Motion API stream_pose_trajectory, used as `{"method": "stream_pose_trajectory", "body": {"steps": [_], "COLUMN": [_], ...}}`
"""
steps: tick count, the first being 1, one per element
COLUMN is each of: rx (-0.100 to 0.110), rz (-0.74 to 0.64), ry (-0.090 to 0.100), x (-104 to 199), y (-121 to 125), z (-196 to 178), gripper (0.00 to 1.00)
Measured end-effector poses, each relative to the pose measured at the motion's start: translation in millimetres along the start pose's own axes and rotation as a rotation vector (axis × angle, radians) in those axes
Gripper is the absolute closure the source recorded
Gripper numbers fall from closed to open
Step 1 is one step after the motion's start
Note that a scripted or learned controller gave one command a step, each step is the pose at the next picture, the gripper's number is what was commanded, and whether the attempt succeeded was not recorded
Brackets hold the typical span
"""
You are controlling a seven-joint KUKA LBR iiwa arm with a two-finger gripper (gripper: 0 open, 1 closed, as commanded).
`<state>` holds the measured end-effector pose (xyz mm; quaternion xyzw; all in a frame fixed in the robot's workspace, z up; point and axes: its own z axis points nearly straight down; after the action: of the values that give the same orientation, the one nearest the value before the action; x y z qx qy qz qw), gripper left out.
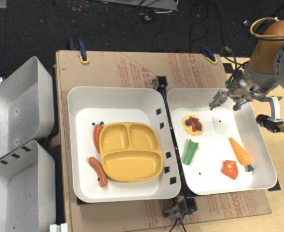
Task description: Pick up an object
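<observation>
Seen from above at a slant: two shallow white bins sit side by side on a sheet of brown cardboard [127, 66], which lies on a bench over a dark floor. The cardboard carries faint red printing, seen upside down and too faded to read. Two blue-and-yellow clamps pin its far edge.

The left bin [79, 100] holds a yellow plate [131, 151] with three compartments. A red chili [97, 135] lies against the plate's left edge, and a sausage [98, 170] lies near its lower left corner.

The right bin [214, 185] holds four toy foods, all well apart. A small pizza [192, 124] with dark toppings lies near the far left. A green pepper strip [191, 152] lies just below it. A carrot [240, 152] lies toward the right, and a red pepper piece [230, 169] sits near the front, beside the carrot's tip.

The grey arm [270, 47], with its orange band, reaches in from the right. Its gripper [228, 102] hangs over the far right corner of the right bin, fingers spread apart and nothing between them. It is well away from the four foods. No labels or brand names can be read on the bins, toys or arm.
</observation>
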<state>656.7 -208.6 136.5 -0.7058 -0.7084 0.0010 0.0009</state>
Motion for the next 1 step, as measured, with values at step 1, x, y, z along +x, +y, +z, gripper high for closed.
{"method": "stream_pose_trajectory", "body": {"steps": [1], "rx": [0.001], "rz": [0.0], "ry": [0.001], "x": [0.9], "y": [-0.3], "z": [46.7], "gripper": [0.0]}}
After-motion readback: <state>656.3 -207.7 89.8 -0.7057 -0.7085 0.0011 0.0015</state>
